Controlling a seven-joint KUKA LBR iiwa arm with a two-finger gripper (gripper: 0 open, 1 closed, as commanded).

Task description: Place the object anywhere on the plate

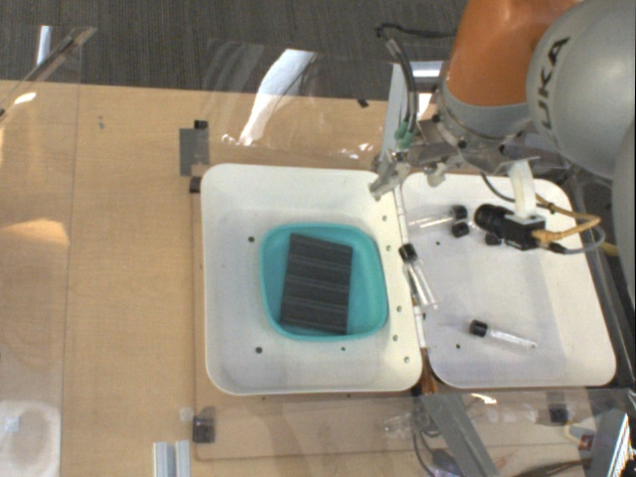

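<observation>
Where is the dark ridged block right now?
The dark ridged block lies flat on the teal plate in the left bin, left of the divider between the two bins.

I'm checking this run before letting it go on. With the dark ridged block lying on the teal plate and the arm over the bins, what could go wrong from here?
1. The arm hangs low over the wall between the bins; a careless move might clip it.
2. The ridged block already lies on the teal plate; another pass could push it off.
3. The small vials lie loose in the right bin and might be swept aside.
</observation>
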